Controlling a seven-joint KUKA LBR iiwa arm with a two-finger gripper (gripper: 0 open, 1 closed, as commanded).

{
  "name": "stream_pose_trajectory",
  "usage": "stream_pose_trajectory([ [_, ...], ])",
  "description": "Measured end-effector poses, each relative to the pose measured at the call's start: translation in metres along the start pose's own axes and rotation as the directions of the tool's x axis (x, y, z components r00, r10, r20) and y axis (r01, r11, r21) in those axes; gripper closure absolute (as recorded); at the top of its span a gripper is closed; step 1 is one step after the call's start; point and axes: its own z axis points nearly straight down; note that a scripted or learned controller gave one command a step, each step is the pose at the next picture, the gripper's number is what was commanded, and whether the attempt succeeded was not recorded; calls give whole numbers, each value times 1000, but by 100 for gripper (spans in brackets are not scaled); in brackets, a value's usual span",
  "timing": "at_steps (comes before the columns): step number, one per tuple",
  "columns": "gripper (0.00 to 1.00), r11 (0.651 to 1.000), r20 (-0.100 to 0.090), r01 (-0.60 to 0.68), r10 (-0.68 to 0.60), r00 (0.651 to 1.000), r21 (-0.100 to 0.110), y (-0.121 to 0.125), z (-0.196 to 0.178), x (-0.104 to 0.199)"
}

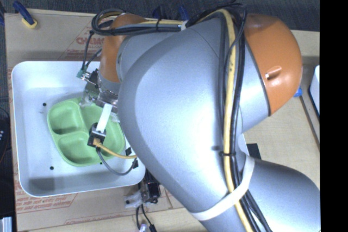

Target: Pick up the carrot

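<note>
A green divided dish (68,119) lies in the left white bin (32,165), with two hollow compartments showing. My gripper (97,94) hangs low over the dish's right upper edge, below the orange wrist band (111,57). The bulky grey arm (185,117) reaches across from the right. It hides the bin's right side and most of the bench beyond it.
The bin's left wall and front rim lie near the gripper's left and lower side. A blue clamp with a yellow tip (24,13) sits on the brown bench at the back left. Loose cables (142,198) hang in front of the bin's front right corner.
</note>
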Motion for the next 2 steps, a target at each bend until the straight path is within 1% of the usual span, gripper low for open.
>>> stream_pose_trajectory([
  [1, 100, 1000, 3, 9, -9, 1000, -1, 0, -8, 0],
  [2, 100, 1000, 5, 17, -17, 1000, 5, -2, -18, 1],
])
